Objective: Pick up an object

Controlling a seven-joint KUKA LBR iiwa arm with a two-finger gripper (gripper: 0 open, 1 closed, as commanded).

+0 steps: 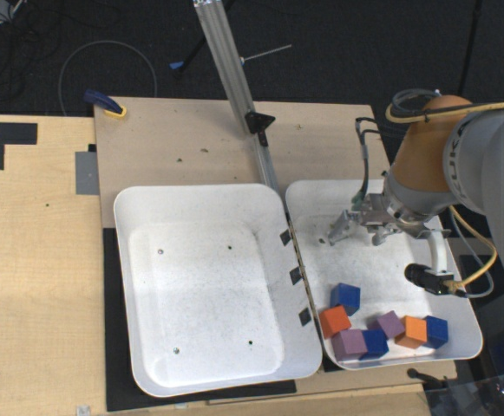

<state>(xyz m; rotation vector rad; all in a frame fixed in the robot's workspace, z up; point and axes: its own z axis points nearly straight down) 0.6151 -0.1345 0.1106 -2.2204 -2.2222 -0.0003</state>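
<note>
Progress: early, nothing picked yet as far as the view shows. Claw (353, 230) hangs over the upper part of the right bin (468, 341), fingers pointing toward the divider between the bins. Whether its fingers are spread or pressed together, cannot tell; too small and grey against white. No block sits between them.

Candidate objects are all clustered below the claw, at the near end of the same bin, well apart from it:
- blue block (345, 298), closest to the claw, directly below it
- orange block (335, 321), just below that, touching or nearly touching it
- purple block (350, 343), at the bin's near rim
- second blue block (375, 343), just beside that purple one
- second purple block (390, 323), below and right of the claw
- second orange block (415, 330) and third blue block (436, 331), farthest right, side by side

Left bin (139, 224), across the divider from the claw, sits on the tabletop (43, 258).

Done: the arm is positioned over the correct bin. Left: move the claw down toward the cluster, lower onto one block, close, lift. Judgement: the lone blue block nearest the claw looks the easiest target, since the others crowd each other.
</note>
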